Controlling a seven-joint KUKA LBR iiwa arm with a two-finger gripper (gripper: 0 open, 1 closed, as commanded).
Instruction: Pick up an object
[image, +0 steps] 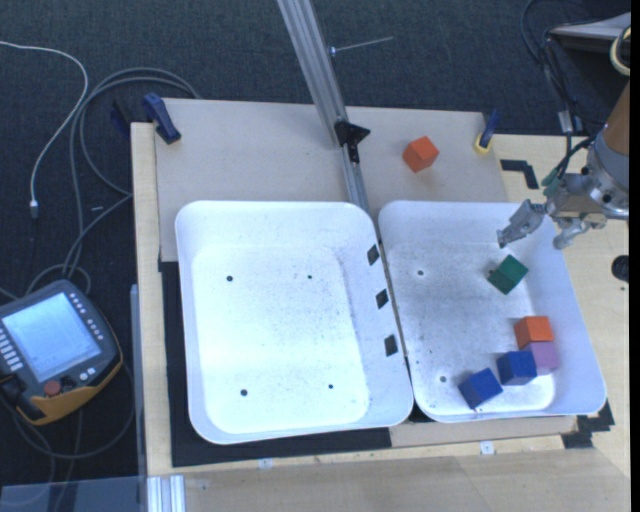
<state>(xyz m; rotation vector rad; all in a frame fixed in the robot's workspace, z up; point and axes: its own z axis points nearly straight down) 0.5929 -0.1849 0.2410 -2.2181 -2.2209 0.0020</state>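
Nothing is lifted yet: the gripper hangs spread and unladen above the green block in the right bin.

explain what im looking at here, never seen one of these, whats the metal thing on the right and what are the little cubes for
This is one picture from a camera fixed above a workbench, looking down at a slant. The metal thing coming in from the right is a robot arm, and its end effector is the two-fingered part that grabs things. Its fingers are spread and hold nothing.

On the bench sit two shallow white bins. The left bin and the right bin lie side by side. The right bin holds a green cube just below the end effector, plus an orange cube, a pink cube and two blue cubes near its lower edge. Another orange cube lies on the bench behind the bins. The cubes are for the arm to pick up.
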